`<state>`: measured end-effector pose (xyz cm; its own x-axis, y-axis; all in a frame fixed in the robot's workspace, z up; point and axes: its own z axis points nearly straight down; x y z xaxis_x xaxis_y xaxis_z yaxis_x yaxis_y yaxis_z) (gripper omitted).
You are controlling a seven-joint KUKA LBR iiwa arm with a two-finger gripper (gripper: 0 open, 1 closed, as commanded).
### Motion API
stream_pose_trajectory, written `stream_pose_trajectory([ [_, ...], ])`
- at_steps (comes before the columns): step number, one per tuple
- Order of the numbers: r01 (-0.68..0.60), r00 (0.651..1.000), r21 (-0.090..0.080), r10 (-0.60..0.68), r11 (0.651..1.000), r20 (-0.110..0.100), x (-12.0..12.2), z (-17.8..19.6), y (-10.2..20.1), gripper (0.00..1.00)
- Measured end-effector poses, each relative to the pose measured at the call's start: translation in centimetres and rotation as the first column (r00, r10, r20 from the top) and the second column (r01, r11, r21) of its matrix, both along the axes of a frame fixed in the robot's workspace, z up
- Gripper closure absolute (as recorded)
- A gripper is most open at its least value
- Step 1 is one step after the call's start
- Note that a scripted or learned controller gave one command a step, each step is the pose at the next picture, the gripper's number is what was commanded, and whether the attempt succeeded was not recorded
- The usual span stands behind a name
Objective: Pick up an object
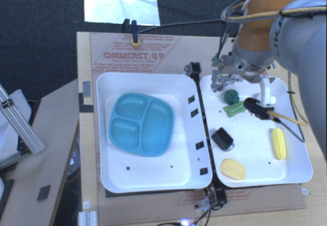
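The gripper, finger state impossible to tell, hovers in approach; next it likely must drop onto the green toy just beside it.

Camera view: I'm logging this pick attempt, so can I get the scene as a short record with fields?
left bin: blue divided plate
right bin: dark green lump, green block, black box, yellow corn cob, pale yellow oval piece
arm: reaches in over the right bin's far end
claw: above the dark green lump, nothing seen held
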<state>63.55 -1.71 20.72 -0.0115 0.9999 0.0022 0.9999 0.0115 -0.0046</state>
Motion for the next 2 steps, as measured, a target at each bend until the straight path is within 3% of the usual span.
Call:
stream_pose_trajectory([
  [2,0.001,1.000,-0.001,-0.001,1.000,0.002,2.4,-0.5,10.1,1.00],
])
